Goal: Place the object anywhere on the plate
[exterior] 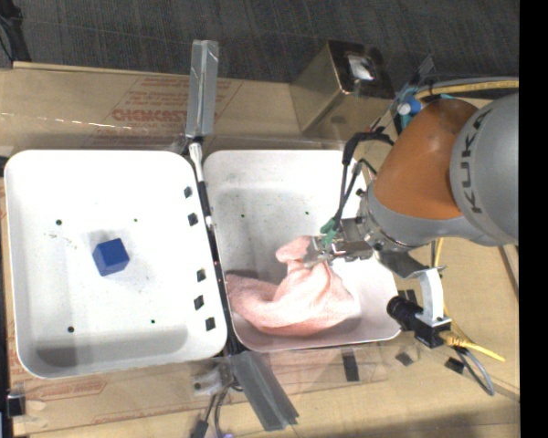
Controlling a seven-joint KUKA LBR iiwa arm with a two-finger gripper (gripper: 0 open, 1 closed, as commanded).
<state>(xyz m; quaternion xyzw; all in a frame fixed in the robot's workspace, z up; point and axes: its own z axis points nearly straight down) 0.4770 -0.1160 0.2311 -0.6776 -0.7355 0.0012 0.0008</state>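
Pink cloth (297, 297) lies crumpled in the right-hand bin (256, 176), spread toward that bin's near wall, with one bunched corner drawn up toward the arm. The pincer (327, 247) sits at that raised corner, closed on a fold of the cloth, whose fabric shows between its tips. The grey arm (457, 181) with its orange band reaches in over the bin's right side. A blue cube (110, 255) rests alone in the left-hand bin (36, 176), well apart from the cloth.

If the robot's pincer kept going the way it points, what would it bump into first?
Probably the pink cloth: the pincer already sits at the cloth's bunched top in the right bin, though depth is unclear.
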